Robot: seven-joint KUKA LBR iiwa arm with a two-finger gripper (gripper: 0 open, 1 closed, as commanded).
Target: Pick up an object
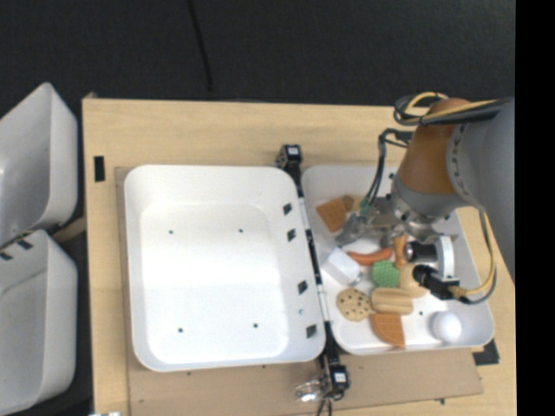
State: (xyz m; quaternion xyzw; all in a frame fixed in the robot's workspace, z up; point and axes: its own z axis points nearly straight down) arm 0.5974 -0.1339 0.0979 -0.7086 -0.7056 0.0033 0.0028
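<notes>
Now the gripper (362, 225) hangs low over the right bin (334, 180), its hand's state impossible to tell. That carrot (371, 256) looks light, stiff and slick; grab it mid-length.

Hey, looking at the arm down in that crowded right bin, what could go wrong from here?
1. The gripper sits among tightly packed items: the orange carrot-like piece, green object and white block nearly touch, so it may nudge or grab two.
2. The white ball could roll if bumped.
3. A cable hangs near the wrist and might snag.
</notes>
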